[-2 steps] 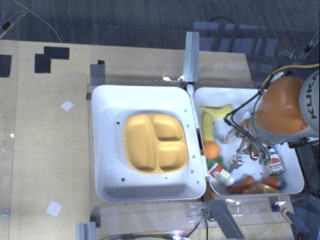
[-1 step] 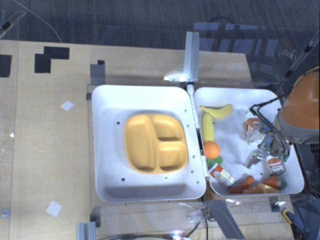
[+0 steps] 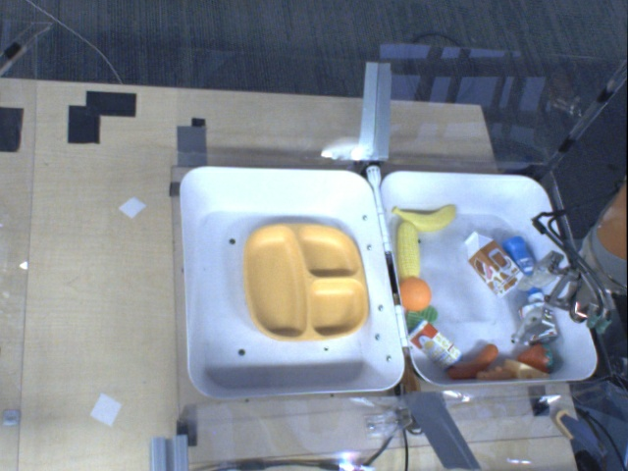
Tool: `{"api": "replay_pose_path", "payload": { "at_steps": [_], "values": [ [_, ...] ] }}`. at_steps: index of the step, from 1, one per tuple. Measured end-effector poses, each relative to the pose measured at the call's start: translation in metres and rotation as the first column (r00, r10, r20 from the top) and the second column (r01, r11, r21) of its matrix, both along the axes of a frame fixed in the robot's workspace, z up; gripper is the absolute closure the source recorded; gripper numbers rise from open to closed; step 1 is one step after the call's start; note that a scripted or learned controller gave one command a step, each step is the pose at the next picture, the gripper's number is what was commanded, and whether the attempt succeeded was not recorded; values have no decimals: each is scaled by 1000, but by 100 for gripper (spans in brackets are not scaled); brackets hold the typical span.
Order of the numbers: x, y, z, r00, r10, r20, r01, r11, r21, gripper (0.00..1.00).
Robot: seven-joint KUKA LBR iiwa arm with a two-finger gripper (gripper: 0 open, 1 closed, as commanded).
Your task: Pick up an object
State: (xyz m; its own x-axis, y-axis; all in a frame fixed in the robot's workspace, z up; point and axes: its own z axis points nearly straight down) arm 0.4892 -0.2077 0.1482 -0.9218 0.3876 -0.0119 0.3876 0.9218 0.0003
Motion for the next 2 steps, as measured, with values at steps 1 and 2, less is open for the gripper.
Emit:
{"api": "replay_pose_path", "payload": {
  "at_steps": [1,2],
  "values": [
    [-1,2,-22,941,-337,-6,337,941,5,0],
    [68,28,-15,819,-574,-4,574,819,8,0]
  ]
}}
